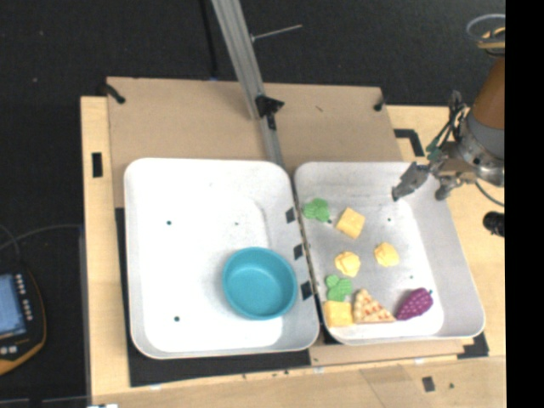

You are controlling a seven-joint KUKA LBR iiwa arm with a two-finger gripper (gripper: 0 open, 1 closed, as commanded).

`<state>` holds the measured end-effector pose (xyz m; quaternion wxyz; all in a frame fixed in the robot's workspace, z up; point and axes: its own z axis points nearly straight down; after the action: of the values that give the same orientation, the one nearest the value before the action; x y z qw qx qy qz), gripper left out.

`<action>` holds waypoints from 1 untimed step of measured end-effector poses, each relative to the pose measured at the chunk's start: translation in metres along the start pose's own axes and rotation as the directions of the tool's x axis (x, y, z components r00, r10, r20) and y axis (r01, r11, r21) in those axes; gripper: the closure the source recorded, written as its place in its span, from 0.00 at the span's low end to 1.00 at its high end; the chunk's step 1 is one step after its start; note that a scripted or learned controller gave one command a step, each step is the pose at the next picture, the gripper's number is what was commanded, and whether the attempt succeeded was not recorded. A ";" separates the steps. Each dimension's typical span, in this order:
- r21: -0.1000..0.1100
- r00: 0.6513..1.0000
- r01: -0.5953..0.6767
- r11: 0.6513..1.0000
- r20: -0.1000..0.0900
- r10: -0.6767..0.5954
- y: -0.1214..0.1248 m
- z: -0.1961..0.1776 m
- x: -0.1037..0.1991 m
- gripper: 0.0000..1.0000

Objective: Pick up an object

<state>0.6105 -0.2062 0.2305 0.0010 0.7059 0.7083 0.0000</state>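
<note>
Nearest the camera we find the front rims of two shallow white bins, set side by side on the table [204, 117]. We see the left bin [170, 194] holding a teal bowl [257, 282] toward its front right corner. We see the right bin [442, 253] carrying the small toy foods: a green leafy piece [317, 210] near the dividing edge, a yellow cheese block [350, 223] just beside it, a pale yellow shell-shaped piece [347, 263], a yellow rounded piece [386, 254], a second green piece [338, 288] touching a yellow cube [337, 314], a pizza slice [370, 308] just beside that cube, and a purple grape bunch [414, 303] near the front right corner. We place the jaws [423, 180] over the right bin's rear right corner, at the end of the arm [486, 134] entering from the right; two dark fingers stand apart with nothing between them, so we read the jaws as open. We note every toy food lies forward and to the left of the jaws, the yellow cheese block and the yellow rounded piece nearest, though clearly apart from them.
</note>
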 end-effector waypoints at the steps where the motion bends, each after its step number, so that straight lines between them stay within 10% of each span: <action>1: 0.000 1.000 0.001 1.000 0.001 -0.001 0.000 0.000 0.000 0.00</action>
<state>0.6105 -0.2062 0.2305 0.0011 0.7057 0.7085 -0.0004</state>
